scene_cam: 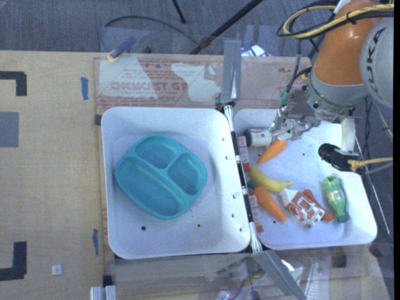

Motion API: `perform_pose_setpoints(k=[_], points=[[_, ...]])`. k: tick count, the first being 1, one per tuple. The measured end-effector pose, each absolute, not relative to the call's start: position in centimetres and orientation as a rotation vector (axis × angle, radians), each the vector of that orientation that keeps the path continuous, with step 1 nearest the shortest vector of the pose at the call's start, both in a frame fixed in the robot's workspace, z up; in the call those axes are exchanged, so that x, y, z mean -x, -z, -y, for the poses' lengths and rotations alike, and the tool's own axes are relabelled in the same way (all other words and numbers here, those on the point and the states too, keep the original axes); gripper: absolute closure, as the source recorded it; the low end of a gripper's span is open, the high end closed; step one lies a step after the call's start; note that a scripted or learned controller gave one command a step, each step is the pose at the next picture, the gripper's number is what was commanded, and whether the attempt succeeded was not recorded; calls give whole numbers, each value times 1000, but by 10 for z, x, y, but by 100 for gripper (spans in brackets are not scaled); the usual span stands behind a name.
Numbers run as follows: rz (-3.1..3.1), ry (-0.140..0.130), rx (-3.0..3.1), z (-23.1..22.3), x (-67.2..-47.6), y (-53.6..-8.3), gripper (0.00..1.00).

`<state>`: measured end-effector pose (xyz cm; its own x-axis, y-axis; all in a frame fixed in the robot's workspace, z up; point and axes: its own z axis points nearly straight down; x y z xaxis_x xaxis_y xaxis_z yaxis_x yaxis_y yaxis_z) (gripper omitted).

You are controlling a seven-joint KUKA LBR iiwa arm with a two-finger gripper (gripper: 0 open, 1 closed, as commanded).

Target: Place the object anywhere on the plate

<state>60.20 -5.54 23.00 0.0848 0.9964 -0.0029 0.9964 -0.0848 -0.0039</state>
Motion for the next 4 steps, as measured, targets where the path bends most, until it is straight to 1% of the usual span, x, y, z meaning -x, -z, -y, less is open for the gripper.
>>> perform_pose_setpoints(k=[1, 2, 3, 4], points=[[2168, -6, 2268, 10, -553, -248, 100], [2182, -4, 2257, -71, -563, -239, 100], [2179, -6, 2259, -70, -563, -247, 100], [2131, -3, 2307, -116, -576, -227, 100]])
